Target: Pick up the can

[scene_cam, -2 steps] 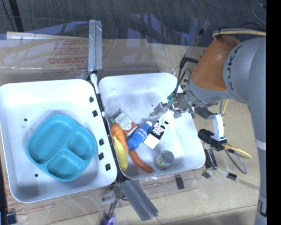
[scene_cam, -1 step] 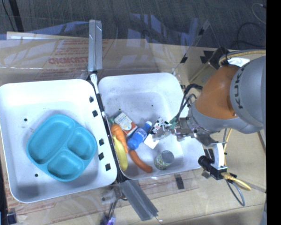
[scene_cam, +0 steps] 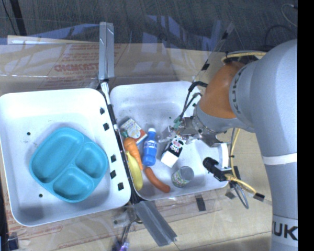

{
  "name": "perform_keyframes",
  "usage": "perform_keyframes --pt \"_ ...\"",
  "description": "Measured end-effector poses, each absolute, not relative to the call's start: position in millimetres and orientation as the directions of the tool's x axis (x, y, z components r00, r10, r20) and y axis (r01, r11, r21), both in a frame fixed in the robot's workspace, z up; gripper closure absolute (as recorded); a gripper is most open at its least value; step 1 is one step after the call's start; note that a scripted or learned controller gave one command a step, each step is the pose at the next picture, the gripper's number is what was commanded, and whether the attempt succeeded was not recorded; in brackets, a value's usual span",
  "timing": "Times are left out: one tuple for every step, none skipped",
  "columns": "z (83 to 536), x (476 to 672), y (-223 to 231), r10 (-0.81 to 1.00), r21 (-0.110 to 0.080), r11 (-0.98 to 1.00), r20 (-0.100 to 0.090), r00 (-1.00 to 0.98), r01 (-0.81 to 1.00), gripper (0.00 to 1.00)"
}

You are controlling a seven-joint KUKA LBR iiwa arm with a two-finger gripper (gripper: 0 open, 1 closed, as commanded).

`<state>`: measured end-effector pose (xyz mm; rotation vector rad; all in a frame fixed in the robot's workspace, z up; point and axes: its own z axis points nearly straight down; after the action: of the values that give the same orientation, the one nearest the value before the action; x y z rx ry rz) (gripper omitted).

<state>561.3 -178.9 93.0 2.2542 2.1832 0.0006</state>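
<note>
Nearest, the can point(scene_cam: 182, 176) stands in the right bin point(scene_cam: 157, 90); my gripper point(scene_cam: 179, 136) hovers beyond it, grip state indiscernible.

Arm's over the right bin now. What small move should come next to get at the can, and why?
Probably shift the hand toward the bin's near edge and centre it above the can. The can stands upright near the front of the right bin, while the hand sits farther back, over a small black-and-white box. A sausage lies close beside the can, so descend straight.
</note>
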Motion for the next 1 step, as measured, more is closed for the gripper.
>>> perform_keyframes --pt "94.2 479.1 -161.0 0.991 0.005 -0.134 0.001 0.134 0.991 0.00"
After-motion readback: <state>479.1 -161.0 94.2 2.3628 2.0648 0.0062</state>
